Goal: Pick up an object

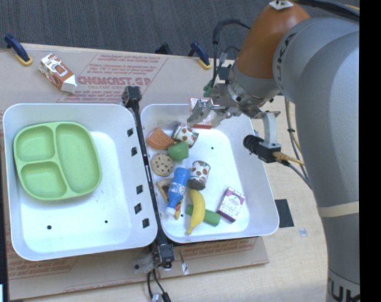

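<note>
Bench, two white bins: right bin (pixel 259 187) holds small cylindrical can (pixel 185 133), white with red-and-green print, tilted, at its far edge, clamped between gripper (pixel 193 126) fingers.

The right-hand white bin (pixel 256 197) holds a loose pile of small toy items. Near its 11 o'clock corner lies an orange wedge (pixel 159 138), with a small printed can (pixel 186 134) tipped beside it and a green rounded piece (pixel 177 151) just below. A brown cookie (pixel 161 164) sits at 9 o'clock. Toward the centre, a blue bottle (pixel 177 187) lies tilted next to a second printed can (pixel 199 174). At 6 o'clock a yellow banana (pixel 195 209) touches a green block (pixel 212 218), with a purple carton (pixel 231 204) nearby.
</note>
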You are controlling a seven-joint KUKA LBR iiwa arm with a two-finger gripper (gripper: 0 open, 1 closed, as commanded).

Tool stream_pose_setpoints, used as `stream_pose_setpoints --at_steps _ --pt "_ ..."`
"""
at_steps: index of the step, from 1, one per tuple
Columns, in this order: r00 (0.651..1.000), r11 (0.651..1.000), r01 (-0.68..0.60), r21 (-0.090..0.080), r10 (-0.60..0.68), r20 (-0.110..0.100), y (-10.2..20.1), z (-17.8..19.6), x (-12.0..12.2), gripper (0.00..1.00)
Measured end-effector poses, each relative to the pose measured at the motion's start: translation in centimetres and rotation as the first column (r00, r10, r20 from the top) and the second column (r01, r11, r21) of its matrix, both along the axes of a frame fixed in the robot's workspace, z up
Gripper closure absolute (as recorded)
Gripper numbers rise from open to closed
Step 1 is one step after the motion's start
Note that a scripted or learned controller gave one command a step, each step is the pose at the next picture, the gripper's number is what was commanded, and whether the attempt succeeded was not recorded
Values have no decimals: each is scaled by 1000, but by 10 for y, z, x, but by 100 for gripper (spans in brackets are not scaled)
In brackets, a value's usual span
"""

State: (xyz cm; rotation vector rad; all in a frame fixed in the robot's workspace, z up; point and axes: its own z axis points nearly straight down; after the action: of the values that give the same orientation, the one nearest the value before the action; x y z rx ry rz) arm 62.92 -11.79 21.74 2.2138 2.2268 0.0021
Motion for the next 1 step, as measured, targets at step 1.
stream_pose_setpoints --at_steps 1 --pt "1000 1000 -2 1 2 -5 54 14 -57 100"
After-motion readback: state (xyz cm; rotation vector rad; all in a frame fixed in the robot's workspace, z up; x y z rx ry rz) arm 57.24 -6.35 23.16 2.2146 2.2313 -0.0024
